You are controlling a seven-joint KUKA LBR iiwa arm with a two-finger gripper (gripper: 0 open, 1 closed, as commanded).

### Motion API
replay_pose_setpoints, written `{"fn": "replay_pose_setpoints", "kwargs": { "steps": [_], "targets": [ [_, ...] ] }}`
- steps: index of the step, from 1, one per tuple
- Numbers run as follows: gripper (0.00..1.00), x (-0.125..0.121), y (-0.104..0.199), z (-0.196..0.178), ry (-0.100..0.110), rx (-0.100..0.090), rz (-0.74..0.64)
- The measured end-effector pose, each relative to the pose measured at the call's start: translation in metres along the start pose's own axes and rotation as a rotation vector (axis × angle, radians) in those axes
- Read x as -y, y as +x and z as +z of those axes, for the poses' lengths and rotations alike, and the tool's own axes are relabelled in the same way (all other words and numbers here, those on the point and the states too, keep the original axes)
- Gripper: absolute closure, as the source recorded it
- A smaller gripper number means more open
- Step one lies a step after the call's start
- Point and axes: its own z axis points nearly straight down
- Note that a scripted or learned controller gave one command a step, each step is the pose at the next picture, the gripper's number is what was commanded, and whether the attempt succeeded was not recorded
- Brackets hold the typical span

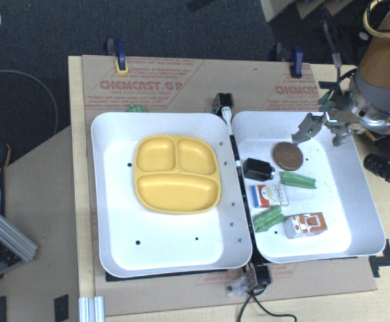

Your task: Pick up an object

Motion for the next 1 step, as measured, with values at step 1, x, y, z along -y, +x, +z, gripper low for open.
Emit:
{"fn": "replay_pose_setpoints", "kwargs": {
  "steps": [1],
  "targets": [
    [0.00, 0.0364, 0.0165, -0.1053, -0.014, 0.003, -0.002]
  ]
}}
